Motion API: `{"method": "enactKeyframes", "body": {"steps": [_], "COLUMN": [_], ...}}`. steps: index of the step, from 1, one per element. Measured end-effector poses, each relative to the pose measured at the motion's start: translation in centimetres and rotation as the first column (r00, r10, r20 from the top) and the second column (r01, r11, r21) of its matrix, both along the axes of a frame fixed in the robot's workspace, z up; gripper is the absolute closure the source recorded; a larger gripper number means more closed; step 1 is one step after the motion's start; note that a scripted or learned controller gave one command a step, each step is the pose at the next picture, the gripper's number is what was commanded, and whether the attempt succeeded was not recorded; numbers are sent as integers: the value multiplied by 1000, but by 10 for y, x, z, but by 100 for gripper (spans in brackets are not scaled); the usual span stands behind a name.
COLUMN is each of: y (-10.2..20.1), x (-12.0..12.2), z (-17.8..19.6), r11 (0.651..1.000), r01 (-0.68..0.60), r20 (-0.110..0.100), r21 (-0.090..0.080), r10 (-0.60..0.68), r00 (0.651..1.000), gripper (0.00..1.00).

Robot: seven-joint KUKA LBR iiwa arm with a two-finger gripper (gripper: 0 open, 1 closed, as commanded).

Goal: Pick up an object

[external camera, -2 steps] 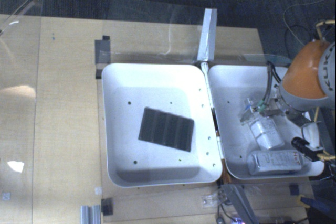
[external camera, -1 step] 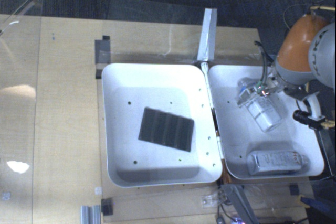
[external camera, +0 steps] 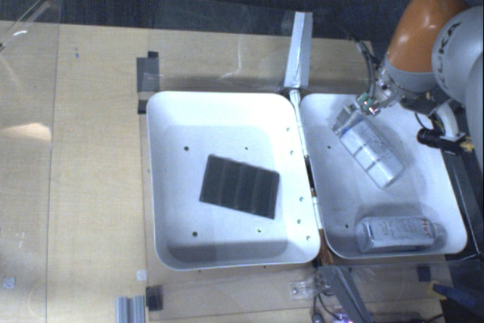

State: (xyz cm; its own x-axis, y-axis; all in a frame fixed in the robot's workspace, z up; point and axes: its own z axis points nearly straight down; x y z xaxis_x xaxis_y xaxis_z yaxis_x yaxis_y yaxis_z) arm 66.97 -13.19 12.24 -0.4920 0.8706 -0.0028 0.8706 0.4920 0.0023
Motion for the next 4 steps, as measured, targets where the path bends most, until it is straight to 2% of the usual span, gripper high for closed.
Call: {"method": "enactKeyframes", "body": {"steps": [1,2,3,4], "y": [6,9,38,61], "x": [-5,0,-51,-13], "z": [-30,-20,0,64], "r11": [998,998,910,972], "r01": [-61,-66,-414,-236], "r20": [-22,3,3,5], "r21": [-7,-8,0,0], "r10": [61,66,414,236], "r00": [998,998,910,972], "gripper": [0,100,100,100]}}
